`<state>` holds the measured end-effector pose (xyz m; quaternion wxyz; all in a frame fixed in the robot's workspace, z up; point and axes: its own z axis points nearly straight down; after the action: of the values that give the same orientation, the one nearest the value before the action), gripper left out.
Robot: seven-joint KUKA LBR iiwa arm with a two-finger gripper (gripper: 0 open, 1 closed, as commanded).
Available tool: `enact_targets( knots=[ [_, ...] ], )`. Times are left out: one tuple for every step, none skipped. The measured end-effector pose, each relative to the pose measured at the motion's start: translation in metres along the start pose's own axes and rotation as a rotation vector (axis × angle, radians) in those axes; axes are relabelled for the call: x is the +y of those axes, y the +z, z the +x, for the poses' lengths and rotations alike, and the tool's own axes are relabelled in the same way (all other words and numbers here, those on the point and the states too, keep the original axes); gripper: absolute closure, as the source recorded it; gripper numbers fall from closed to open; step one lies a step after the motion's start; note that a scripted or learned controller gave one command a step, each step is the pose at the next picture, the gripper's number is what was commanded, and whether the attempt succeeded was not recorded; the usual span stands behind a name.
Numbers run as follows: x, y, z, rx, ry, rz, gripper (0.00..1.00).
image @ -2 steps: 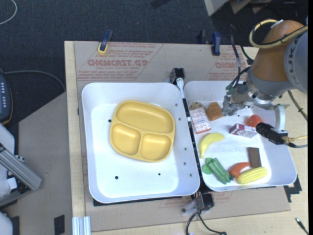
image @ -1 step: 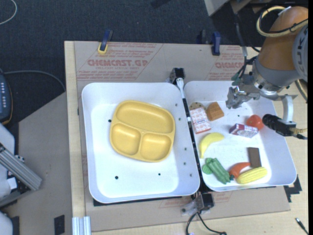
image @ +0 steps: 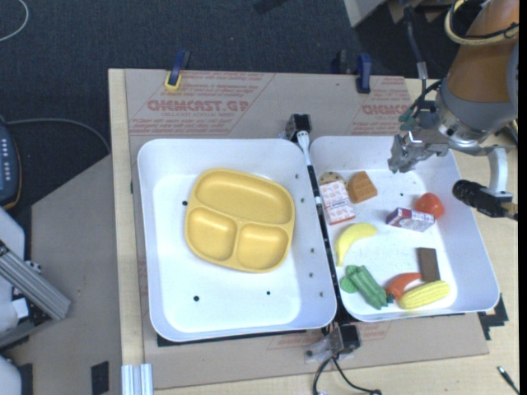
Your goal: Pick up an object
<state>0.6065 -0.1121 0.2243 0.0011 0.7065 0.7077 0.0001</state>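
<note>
Grey steel and an orange band mark the KUKA arm (image: 482, 64) reaching in from the right, its two-finger gripper (image: 403, 156) poised over the far part of the right-hand shallow white bin (image: 486, 262). Whether the claw is spread or pressed together cannot be told from this slanted view, and nothing is seen in it.

Candidates for the pick lie below and nearer the camera in that bin: a tan cracker-like square (image: 361, 187), a red-and-white carton (image: 337, 202), a small round brown cookie (image: 331, 177), a red tomato-like ball (image: 430, 205) touching a small red-and-white box (image: 409, 217), a yellow toy banana (image: 355, 239), a dark brown chocolate-like bar (image: 427, 263), a green toy vegetable (image: 365, 286), a red pepper-like piece (image: 403, 282) and a yellow toy corn cob (image: 424, 295). The left bin (image: 156, 220) bears a yellow three-compartment plastic tray (image: 240, 219).

Judged from here, the tan square sits nearest the claw and stands a little apart from its neighbours, making it the cleaner target. A good attempt would centre over one item, align the claw across its narrow side, and descend straight. The crowded corner of pepper, corn and bar looks riskier.
</note>
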Motion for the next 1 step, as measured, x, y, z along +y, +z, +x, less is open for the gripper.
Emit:
enact_targets(
  knots=[
    [-0.0369,0.0125,0.034,0.003,0.0,0.011,1.0]
  ],
)
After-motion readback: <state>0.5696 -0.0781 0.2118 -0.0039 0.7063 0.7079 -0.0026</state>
